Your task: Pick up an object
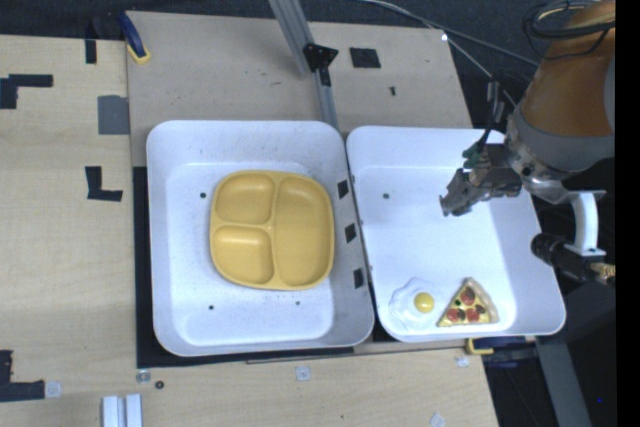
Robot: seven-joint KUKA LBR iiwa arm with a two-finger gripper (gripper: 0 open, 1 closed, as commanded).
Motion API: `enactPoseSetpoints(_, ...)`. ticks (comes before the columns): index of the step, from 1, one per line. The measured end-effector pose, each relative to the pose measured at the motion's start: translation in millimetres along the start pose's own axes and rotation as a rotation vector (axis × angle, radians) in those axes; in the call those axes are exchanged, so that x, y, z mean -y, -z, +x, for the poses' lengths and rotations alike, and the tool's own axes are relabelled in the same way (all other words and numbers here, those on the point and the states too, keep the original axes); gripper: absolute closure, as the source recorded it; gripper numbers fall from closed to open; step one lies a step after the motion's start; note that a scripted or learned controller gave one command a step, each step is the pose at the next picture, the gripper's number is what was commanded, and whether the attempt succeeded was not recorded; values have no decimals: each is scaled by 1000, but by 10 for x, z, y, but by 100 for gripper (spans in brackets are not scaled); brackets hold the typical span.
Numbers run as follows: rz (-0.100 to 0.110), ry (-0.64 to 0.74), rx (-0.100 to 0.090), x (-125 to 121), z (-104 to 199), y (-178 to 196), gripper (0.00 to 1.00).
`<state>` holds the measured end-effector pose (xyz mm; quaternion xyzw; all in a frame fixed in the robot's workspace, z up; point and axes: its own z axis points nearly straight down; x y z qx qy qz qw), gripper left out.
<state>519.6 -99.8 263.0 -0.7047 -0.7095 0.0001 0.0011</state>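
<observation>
White right bin (pixel 400 155) holds your toy fried egg (pixel 414 303) and pizza slice (pixel 470 305) together; the gripper (pixel 455 205) hovers apart above them, whether its jaws are parted you cannot tell.

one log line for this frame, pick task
pincer over right bin, nothing seen in it | toy fried egg, toy pizza slice at near edge | yellow divided plate in left bin

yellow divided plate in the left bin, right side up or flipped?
Right side up: the yellow plate lies flat in the left bin with its three compartments facing up.
</observation>
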Motion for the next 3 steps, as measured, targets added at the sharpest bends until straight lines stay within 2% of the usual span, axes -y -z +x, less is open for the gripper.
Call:
enactPoseSetpoints(1,1,-2,0,-30,481,-194,100)
enactPoseSetpoints(2,0,-1,1,-47,946,-205,100)
enactPoseSetpoints(3,1,1,0,-141,1573,-313,100)
